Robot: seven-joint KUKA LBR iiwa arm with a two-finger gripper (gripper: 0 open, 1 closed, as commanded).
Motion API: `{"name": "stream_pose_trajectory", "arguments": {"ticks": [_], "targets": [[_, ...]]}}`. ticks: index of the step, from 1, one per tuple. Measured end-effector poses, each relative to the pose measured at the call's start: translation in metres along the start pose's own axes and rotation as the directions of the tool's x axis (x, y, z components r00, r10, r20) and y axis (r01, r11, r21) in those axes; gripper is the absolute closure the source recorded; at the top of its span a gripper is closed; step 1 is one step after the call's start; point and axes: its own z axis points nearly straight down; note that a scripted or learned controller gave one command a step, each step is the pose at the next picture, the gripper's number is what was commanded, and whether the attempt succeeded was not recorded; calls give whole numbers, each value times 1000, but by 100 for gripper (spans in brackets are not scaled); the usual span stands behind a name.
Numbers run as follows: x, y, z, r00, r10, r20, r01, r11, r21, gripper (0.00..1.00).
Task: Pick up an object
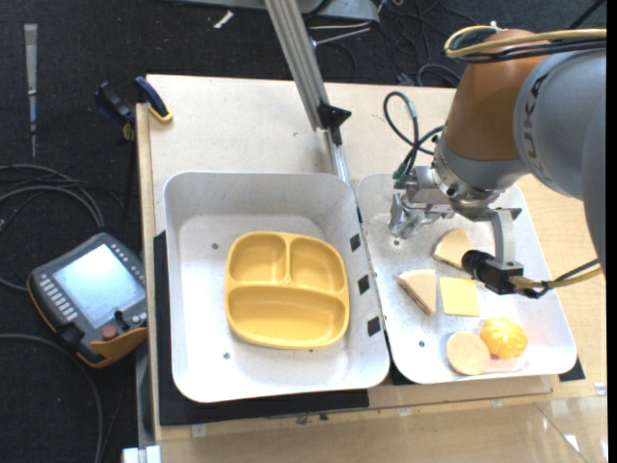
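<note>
Over the right bin (540,360), the gripper (405,222) hung at its far-left corner, empty; finger spacing could not be told. Five food pieces lay right and nearer: two tan wedges (418,288) (451,248), one flat yellow square (460,296), one pale disc (468,353), one glossy orange lump (503,337). One smooth yellow three-compartment tray (286,289) sat in the left bin (193,258).

The arm (525,104) runs off the right edge, so its base and most of its length are cut off. Its bulk covers the upper part of the right bin (424,360), hiding that bin's far rim and whatever lies beneath. The claw (410,215) is small and partly masked by cables; whether its fingers are apart or together cannot be told. The tan wedge (449,249) is half hidden behind the wrist hardware. The desk (231,123) is cut off at the right edge.
</note>
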Motion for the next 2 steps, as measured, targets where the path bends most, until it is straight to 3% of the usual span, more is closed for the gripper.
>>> {"name": "stream_pose_trajectory", "arguments": {"ticks": [1,2], "targets": [[49,2,-3,1000,0,0,0,1000,-1,100],[95,23,-8,1000,1,0,-1,1000,-4,100]]}}
